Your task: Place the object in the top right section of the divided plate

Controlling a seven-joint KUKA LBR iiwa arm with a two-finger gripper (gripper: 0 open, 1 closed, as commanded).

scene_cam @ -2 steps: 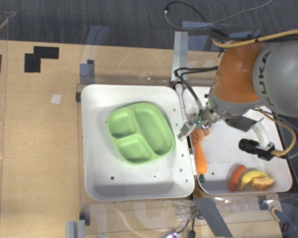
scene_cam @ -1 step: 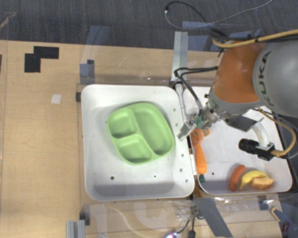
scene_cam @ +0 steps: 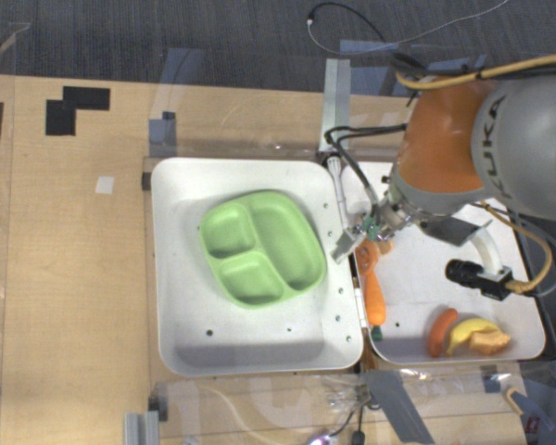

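A green divided plate [scene_cam: 259, 247] with three sections lies in the left white bin [scene_cam: 181, 341]. An orange carrot [scene_cam: 374, 295] lies lengthwise in the right bin [scene_cam: 417, 286], tight against its left wall. My gripper [scene_cam: 362, 240] hangs over the wall between the two bins, right at the carrot's upper end and just right of the plate's edge. The wrist covers the spot where the gripper meets the carrot, so a hold on it cannot be made out.
An orange and yellow piece of toy fruit [scene_cam: 467, 335] rests in the front right corner of the right bin. The arm's grey and orange body [scene_cam: 463, 137] covers that bin's back half. Cables run along the divider between the bins.
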